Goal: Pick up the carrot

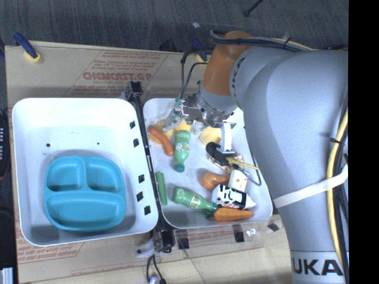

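The carrot (235, 214), orange with a green stub at its left end, lies along the near wall of the right bin (260, 185). It rests just below a black-and-white carton (232, 196). My gripper (185, 115) hangs over the far end of the same bin, above a yellow item (208, 136) and the top of an upright-lying green bottle (181, 149). It is well away from the carrot, and nothing shows between its fingers. The arm's bulk covers the bin's right side.
The right bin also holds an orange-red sausage shape (161, 139), a second green bottle (192, 199), a thin green stick (160, 187) by the left wall and a brown-orange lump (212, 179). The left bin (35, 117) holds a blue divided plate (86, 191).
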### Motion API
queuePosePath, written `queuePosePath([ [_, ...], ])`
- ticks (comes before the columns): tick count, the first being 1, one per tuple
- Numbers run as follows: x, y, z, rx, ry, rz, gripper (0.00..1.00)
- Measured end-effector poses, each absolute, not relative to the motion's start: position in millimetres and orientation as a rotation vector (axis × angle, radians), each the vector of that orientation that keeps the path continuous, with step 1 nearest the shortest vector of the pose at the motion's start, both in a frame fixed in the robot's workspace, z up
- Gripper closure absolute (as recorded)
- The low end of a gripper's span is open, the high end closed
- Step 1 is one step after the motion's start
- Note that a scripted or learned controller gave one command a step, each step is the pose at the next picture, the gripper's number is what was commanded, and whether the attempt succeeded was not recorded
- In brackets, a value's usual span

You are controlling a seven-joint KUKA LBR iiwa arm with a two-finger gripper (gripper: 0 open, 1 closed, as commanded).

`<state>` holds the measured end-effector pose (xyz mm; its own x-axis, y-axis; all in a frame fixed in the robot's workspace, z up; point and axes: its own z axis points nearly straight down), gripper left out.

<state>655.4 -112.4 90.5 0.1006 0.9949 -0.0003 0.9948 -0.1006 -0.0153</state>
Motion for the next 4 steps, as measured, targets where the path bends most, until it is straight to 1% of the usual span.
queuePosePath([
  [1, 655.4, -112.4, 101.0, -2.312, -2.105, 0.022, 1.00],
  [2, 658.8, -26.6, 197.3, -2.399, -2.032, 0.001, 1.00],
  [3, 653.8, 72.3, 209.7, -2.554, -1.821, 0.013, 1.00],
  [4, 628.5, 128.4, 112.2, -2.680, -1.623, 0.028, 1.00],
])
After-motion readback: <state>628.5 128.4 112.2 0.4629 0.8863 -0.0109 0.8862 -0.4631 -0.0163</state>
